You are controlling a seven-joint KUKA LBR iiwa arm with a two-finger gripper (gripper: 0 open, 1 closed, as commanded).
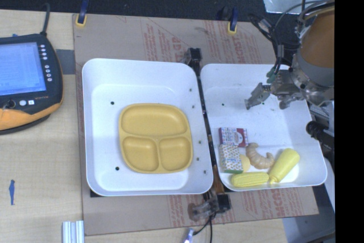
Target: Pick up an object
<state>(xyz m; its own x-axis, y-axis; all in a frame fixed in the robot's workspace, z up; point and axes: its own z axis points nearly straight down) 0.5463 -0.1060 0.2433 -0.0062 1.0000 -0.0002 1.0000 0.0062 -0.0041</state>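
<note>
The left bin [96,122] holds a yellow divided plate [154,138], the right bin [227,79] corn cobs [283,165], packets [232,136] and the hand [270,97], fingers spread, gripping nothing.

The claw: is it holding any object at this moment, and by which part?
Nothing is held. The claw hangs open above the bare upper part of the right bin, apart from the toy food pieces in the bin's lower part.

A divided tray [154,138] lies in the left bin [96,122]. In the right bin [227,79], two corn cobs [267,172], two packets [231,148] and a curled piece [259,156] cluster at the near edge. A tablet [25,79] sits far left.
</note>
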